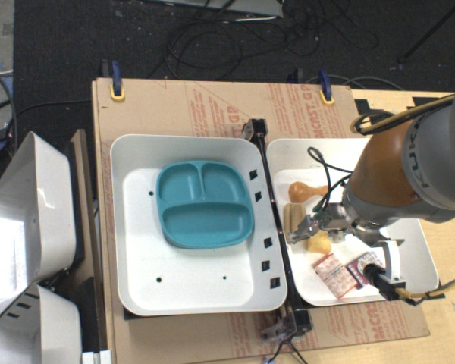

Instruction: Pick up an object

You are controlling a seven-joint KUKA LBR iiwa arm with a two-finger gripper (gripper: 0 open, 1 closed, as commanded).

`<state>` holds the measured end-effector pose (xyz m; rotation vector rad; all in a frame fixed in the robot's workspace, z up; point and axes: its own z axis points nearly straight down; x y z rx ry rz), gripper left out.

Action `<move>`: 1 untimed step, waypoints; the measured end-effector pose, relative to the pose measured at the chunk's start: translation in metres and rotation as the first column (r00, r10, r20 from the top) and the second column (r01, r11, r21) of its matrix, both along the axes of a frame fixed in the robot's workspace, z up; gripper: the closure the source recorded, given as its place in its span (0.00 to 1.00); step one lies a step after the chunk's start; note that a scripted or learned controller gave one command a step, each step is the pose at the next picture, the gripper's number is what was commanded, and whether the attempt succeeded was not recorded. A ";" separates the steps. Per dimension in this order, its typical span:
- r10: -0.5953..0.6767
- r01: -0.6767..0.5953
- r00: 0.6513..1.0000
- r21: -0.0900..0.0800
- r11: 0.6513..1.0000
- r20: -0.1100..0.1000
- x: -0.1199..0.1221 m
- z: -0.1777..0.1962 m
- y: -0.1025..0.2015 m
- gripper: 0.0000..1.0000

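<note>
The yellow block (318,243) I seem to be after lies in the right bin (417,237), low and left of its middle, and my fingers (312,230) hang right over its upper left corner. Whether they are spread or closed, and whether they have anything, I cannot tell; they look like a dark metal tangle against the white floor.

The trouble is crowding. A tan stick (292,218) lies just beside the block on its left, close to the bin's left wall, and an orange drumstick toy (304,191) sits just above. If I come down off-centre, I judge one finger may land on the stick or on the block itself and shove it away instead of straddling it.

To the lower right a red-and-white packet (334,274) lies near the block, with a darker wrapper (368,268) beside it; a sideways nudge could push the block onto them.

A black cable (324,174) loops near my wrist and might snag.

The left bin (129,226), with its blue divided plate (205,204), sits well apart on the bench (212,105).
</note>
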<state>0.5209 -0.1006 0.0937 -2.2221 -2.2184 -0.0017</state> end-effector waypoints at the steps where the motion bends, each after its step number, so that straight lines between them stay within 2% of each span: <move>1: -0.001 0.001 1.000 -0.002 1.000 0.004 0.001 0.010 0.000 1.00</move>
